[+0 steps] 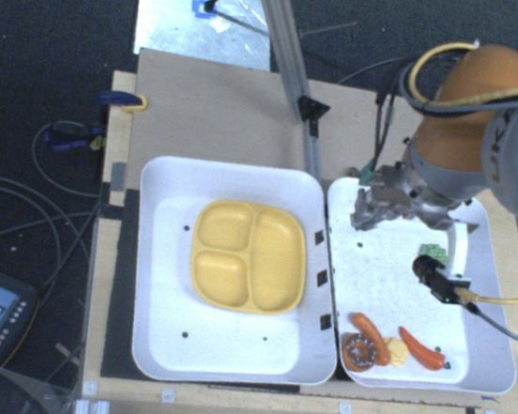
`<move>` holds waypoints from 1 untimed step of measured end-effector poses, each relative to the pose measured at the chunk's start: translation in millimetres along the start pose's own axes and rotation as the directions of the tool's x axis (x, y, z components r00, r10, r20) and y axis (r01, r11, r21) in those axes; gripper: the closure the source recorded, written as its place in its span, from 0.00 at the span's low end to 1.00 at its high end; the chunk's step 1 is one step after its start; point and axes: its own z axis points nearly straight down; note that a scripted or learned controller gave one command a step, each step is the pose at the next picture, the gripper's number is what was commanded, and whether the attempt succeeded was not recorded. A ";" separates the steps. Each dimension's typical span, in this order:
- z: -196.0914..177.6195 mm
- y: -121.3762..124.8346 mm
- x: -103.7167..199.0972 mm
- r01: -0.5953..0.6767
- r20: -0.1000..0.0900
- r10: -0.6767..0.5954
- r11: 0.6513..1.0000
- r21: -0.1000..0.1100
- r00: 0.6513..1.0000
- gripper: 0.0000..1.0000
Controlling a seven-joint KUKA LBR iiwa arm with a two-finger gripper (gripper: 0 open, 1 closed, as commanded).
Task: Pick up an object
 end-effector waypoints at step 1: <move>9.6 19.0 42.3 -0.001 0.001 0.001 1.000 0.002 1.000 1.00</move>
